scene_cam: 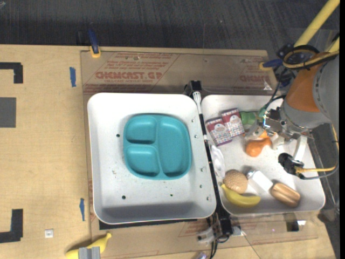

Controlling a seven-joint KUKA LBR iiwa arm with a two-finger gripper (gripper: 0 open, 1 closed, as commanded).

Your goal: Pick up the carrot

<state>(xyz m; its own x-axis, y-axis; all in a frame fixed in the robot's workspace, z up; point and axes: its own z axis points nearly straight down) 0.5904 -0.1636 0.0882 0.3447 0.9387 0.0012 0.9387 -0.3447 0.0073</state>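
The carrot, short and orange, lies in the right bin near its middle. My gripper hangs right over the carrot's upper right end, close to it or touching it. The grey wrist with the orange band comes in from the right and covers the bin's upper right corner. A bit of the carrot's top end is hidden under the gripper.
Two red and white packets and a green item lie left of the gripper. A banana, a round tan item, a white block and a brown roll lie along the front. The left bin holds a teal divided plate.
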